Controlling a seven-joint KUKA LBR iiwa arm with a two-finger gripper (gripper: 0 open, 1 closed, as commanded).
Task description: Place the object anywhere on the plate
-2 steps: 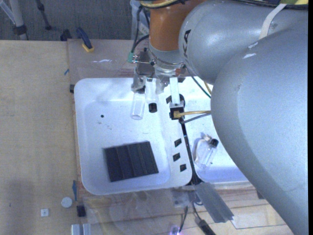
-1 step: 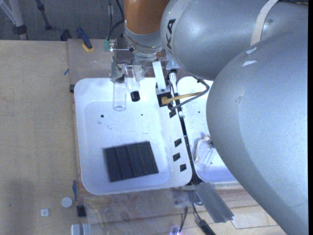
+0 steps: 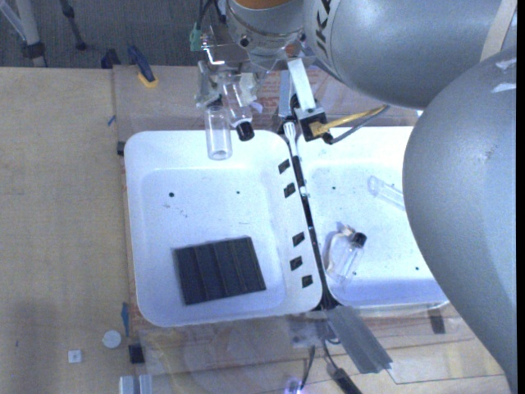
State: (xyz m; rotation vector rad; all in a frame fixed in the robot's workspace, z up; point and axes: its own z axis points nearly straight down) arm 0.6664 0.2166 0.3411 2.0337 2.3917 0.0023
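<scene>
Wooden counter (image 3: 57, 220) lies below the fingers (image 3: 211, 89), which pinch a clear vial (image 3: 218, 138) over the left bin's (image 3: 148, 220) far rim. Nearer in that bin lies the dark ribbed plate (image 3: 220, 271). Another clear bottle (image 3: 343, 254) rests in the right bin (image 3: 385, 281).

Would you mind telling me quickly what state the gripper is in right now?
Gripper: above the left bin's far edge, with a clear vial hanging below it; whether it is gripped cannot be told.

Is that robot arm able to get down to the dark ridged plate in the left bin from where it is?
Probably yes. The gripper hangs above the far edge of the left bin, and nothing lies between it and the dark plate.
</scene>
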